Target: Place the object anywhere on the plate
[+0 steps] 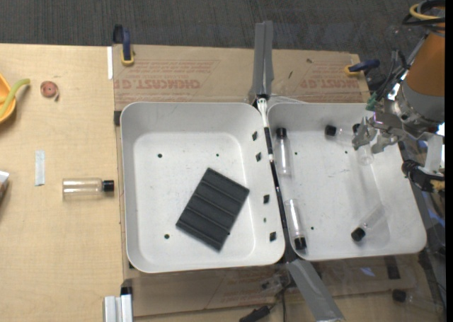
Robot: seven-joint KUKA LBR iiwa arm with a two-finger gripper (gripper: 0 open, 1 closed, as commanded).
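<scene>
Left bin (134, 193): you have a dark ribbed rectangular plate (212, 209) lying flat on its floor, tilted, a little toward 5 o'clock of the bin's centre. Nothing rests on it.

Right bin (396, 243): you will find clear vials with black caps here. One vial (282, 151) lies along the 9 o'clock wall, cap toward 12. A second vial (295, 227) lies below it on the same wall, cap toward 6. A third vial (369, 223) lies at about 5 o'clock, cap pointing to 7. A fourth vial (338, 130) lies near 12 o'clock, cap to the left.

Pincer (364, 145): it sits over the right bin's 2 o'clock corner, beneath the grey wrist and orange band of the arm (425, 73). A clear shape hangs at its tip, possibly another vial, but glare and clutter make that uncertain. You cannot tell from this view whether the fingers are wide or narrow, or whether they grip anything.

Task object: every vial you can clearly identify lies in the right bin, well apart from the plate.

Tabletop (56, 243): to 9 o'clock of the left bin lies one more capped bottle (88, 187), on its side. An orange bowl (6, 99) shows at the far left edge.

Cardboard sheet (184, 76): it lies under both bins, clamped at the 12 o'clock edge.
</scene>
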